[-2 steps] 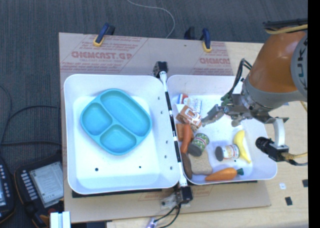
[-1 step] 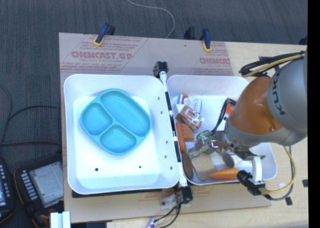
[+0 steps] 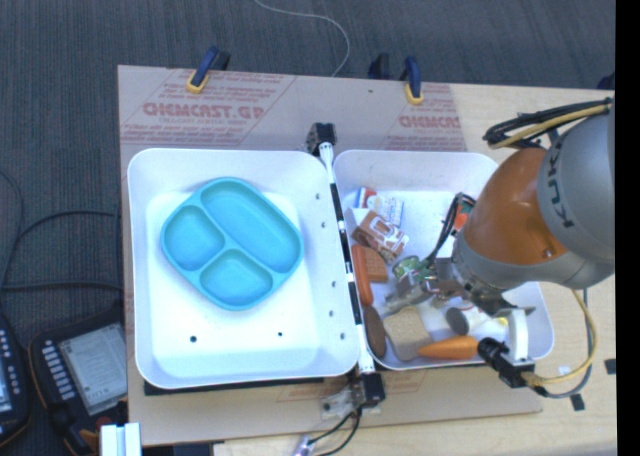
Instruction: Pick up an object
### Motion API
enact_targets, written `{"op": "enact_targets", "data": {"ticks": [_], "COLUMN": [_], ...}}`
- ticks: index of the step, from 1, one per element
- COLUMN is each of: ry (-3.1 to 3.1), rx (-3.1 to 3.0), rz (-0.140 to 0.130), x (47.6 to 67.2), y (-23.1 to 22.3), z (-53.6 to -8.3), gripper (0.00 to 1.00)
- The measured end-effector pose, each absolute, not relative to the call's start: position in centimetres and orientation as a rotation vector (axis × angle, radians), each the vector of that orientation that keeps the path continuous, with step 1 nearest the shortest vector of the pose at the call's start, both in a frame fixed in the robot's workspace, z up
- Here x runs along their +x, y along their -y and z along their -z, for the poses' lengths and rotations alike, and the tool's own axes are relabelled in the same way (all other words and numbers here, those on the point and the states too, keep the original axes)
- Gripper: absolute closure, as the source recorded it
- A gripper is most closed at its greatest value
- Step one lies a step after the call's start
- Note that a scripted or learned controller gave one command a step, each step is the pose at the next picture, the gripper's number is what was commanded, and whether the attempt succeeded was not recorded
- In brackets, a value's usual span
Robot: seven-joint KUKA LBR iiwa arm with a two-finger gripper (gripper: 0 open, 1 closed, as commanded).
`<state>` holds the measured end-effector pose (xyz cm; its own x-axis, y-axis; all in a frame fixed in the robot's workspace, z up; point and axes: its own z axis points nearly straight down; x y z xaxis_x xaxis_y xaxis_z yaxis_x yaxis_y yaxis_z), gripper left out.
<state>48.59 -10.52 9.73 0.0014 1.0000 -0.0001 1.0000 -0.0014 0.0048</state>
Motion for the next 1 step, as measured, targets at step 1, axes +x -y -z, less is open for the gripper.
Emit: {"op": "enact_targets", "data": {"ticks": [1], "ry": [-2.224], "rx": [2.219], "rz": [-0.001], "x": [54.81], "y": [1.98], "z": [-18.45], "gripper": [1.00]}}
